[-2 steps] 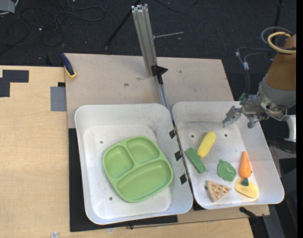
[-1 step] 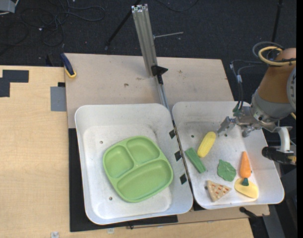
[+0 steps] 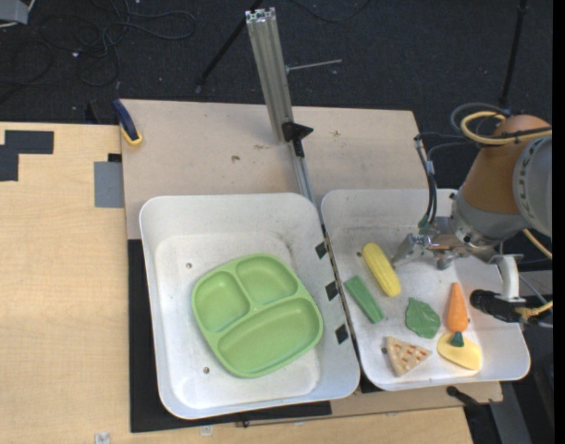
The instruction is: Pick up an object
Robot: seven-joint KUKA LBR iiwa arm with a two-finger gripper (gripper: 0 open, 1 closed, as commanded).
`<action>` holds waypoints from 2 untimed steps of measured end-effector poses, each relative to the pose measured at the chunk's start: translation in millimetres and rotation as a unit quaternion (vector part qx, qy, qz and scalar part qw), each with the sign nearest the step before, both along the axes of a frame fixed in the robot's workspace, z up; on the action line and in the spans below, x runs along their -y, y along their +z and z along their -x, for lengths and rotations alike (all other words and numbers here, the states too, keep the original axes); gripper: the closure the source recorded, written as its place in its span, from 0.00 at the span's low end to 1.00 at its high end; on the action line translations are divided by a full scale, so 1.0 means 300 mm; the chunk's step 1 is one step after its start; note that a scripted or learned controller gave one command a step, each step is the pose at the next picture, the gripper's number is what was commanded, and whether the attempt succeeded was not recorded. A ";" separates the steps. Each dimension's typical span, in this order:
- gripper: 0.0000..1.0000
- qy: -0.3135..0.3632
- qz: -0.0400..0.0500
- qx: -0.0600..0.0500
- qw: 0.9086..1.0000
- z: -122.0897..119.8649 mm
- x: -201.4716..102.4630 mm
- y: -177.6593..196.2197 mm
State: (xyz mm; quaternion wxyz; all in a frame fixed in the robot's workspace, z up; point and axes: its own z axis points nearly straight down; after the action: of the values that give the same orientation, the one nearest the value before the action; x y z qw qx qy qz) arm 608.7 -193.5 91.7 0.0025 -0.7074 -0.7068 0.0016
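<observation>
A: What's the setting?
B: A pale wooden desk (image 3: 51,276) against a dark floor strewn with cables, bearing two shallow white bins side by side.

A: And the things to pick up?
B: They lie in the right white bin (image 3: 356,213). A yellow plastic corn cob (image 3: 381,268) lies slantwise, long axis from upper left to lower right. Just beside it, a flat green bean-like strip (image 3: 363,299) slants the same way. Further right are a green leafy lump (image 3: 423,317), an orange carrot (image 3: 457,307) lying nearly upright in the view with its tip toward the far side, a tan pizza slice (image 3: 407,354) and a yellow wedge (image 3: 460,351).

A: The pincer?
B: The pincer (image 3: 432,248) sits low over the bin, near the cob's upper right. I cannot tell how its tips stand, and nothing shows between them.

A: The other bin?
B: The left white bin (image 3: 162,239) holds a light green divided tray (image 3: 257,314).
</observation>
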 end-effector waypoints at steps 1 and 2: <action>1.00 0.000 0.000 0.001 1.000 -0.002 0.002 0.042; 1.00 0.001 0.001 0.004 1.000 -0.010 0.003 0.183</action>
State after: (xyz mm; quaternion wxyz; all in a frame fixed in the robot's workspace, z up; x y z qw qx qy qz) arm 611.6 -194.4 146.8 -0.0008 -0.7068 -0.7075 -0.0003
